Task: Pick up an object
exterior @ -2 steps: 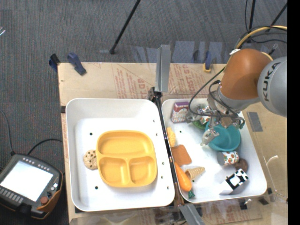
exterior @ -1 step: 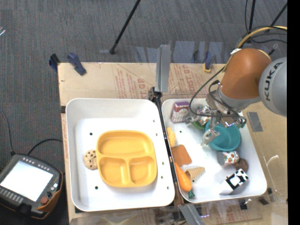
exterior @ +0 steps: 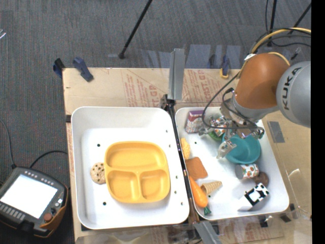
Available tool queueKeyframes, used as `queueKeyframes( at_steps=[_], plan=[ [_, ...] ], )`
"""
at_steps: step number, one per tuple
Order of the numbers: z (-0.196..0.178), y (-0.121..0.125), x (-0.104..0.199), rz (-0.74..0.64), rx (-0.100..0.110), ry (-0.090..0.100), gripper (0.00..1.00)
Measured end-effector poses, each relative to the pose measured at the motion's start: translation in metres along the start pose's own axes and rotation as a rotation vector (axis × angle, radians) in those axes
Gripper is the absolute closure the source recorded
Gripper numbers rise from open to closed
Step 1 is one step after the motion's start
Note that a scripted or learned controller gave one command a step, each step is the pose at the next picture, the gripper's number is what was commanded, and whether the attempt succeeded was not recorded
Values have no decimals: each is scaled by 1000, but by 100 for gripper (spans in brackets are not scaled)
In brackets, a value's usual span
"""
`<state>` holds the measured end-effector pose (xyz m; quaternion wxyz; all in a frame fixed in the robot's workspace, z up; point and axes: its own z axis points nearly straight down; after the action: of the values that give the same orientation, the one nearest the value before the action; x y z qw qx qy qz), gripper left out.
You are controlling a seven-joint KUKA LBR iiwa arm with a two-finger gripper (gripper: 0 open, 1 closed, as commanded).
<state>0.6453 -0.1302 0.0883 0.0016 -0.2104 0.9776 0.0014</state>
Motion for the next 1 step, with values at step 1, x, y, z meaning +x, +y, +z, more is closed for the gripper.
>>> queueKeyframes(
  at_steps=[1],
  plan=[
    [-12, 0, -2, 2, 1, -5, 100]
  ],
)
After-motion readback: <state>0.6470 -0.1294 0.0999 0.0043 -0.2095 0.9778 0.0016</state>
